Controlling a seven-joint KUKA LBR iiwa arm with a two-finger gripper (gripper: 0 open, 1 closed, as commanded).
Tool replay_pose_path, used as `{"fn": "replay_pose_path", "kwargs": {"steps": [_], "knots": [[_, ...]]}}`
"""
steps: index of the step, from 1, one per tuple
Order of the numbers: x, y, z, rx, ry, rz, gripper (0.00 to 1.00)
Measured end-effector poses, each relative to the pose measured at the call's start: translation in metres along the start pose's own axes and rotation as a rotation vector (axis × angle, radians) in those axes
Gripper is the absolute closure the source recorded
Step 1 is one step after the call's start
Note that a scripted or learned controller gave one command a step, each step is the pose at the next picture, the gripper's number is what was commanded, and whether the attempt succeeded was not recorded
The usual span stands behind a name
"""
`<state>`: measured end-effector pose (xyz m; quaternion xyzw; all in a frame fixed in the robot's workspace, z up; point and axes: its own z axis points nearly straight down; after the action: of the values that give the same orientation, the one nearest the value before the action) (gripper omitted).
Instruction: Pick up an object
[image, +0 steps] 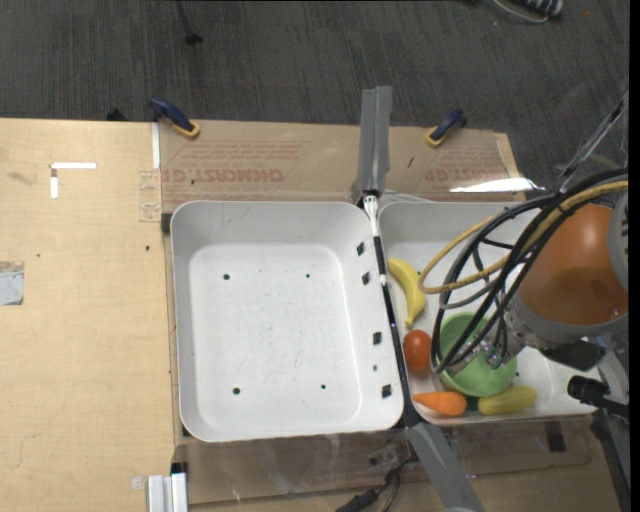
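— Reaching into the right bin (470, 215), over the green fruit (478, 372) by the tomato (417, 349)?
— Yes. Gripper (497, 352) state: cannot tell. Next, I'd judge, a descent and a firm close.

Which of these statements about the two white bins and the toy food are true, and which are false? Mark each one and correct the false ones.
1. The banana lies in the right bin. True.
2. The tomato sits in the left bin. False: it is in the right bin, near the divider.
3. The carrot lies at the right bin's near edge. True.
4. The arm is over the left bin. False: it is over the right bin, above the green object.
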<state>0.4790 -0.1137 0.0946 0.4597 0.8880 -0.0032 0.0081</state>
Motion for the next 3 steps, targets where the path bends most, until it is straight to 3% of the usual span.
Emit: {"fn": "replay_pose_path", "kwargs": {"steps": [2, 3], "knots": [[0.004, 0.003, 0.0, -0.001, 0.0, -0.115, 0.0], [-0.022, 0.052, 0.002, 0.002, 0.014, 0.242, 0.0]]}}
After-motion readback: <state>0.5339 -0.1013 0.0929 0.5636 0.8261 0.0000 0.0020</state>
